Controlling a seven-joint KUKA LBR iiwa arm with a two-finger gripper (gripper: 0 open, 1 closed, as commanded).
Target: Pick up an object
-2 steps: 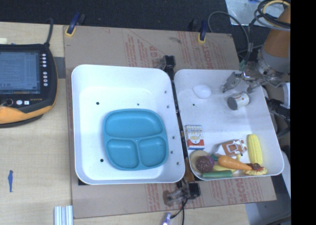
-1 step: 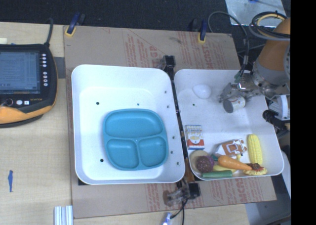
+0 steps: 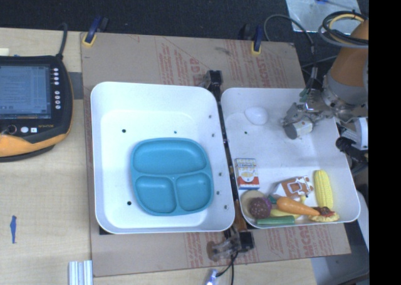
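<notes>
Gripper is hovering over the right bin's far end, jaw state unclear. Reach underway; it is needing to travel toward the corn cluster.

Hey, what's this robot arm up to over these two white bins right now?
The arm's gripper is low over the back of the right bin, near a small white egg-shaped object. Nothing is visibly held. Toy food lies piled at that bin's front: a corn cob, a carrot, a small carton. The left bin holds a blue divided tray.
</notes>
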